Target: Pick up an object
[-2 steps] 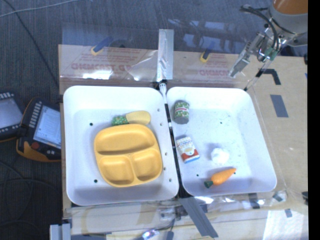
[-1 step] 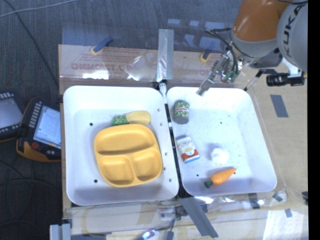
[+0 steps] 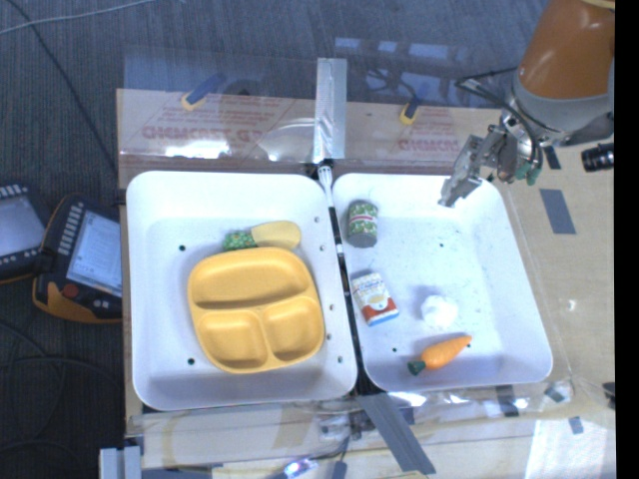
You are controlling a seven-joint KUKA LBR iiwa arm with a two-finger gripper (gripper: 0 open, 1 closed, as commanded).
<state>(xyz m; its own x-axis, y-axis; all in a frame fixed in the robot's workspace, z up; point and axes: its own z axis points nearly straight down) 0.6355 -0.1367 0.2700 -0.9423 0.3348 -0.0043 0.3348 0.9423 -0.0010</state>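
Observation:
My gripper [image 3: 461, 180] hangs over the far right corner of the right bin [image 3: 519, 267], its fingers spread and nothing between them. In that bin lie a small green can [image 3: 361, 222] near the divider, a red and white carton [image 3: 373, 298] below it, a white lump [image 3: 437, 310] and an orange carrot [image 3: 440, 353] toward the front. All of these sit well left of and nearer than the gripper. The left bin [image 3: 150, 267] holds a yellow compartment tray [image 3: 257, 305] with a corn cob [image 3: 266, 235] at its far edge.
A clear plastic sheet and cardboard lie behind the bins. A handheld pendant [image 3: 80, 262] rests on the floor at the left. The bin walls and the centre divider [image 3: 339, 267] rise around the objects.

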